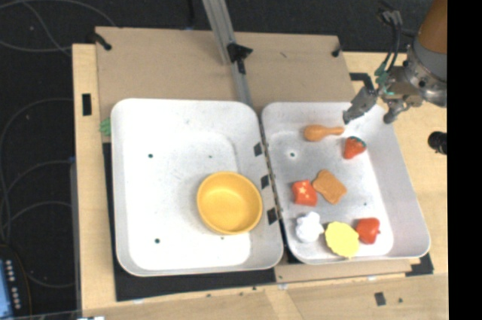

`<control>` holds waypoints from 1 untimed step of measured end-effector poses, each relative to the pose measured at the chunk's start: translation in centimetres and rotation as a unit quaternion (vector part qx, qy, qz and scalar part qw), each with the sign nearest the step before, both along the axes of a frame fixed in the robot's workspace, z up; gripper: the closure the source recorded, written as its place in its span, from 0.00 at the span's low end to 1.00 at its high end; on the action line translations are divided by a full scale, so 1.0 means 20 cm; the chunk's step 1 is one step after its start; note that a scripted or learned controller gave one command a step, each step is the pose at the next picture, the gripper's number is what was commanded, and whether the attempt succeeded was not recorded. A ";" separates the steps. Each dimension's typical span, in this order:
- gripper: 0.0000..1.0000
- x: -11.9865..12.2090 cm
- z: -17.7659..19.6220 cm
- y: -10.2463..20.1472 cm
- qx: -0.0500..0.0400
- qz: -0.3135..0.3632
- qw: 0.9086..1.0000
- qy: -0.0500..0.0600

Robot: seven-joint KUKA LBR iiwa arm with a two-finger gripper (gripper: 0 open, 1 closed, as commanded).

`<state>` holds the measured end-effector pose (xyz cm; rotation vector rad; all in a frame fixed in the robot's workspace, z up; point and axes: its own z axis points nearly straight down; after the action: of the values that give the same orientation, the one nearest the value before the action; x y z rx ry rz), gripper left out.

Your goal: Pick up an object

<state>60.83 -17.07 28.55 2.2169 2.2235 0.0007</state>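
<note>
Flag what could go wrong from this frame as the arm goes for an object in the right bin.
1. The end effector hangs above the right bin's far corner; descending there, it may strike the rim.
2. The drumstick and strawberry lie close together, so a grasp could nudge one away.
3. The white piece and yellow disc crowd the near rim, making a clean grasp doubtful.
</note>
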 end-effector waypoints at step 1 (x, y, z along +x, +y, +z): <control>0.00 0.00 0.00 0.00 0.000 0.000 1.000 0.000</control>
<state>60.83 -17.07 28.55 2.2165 2.2237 0.0002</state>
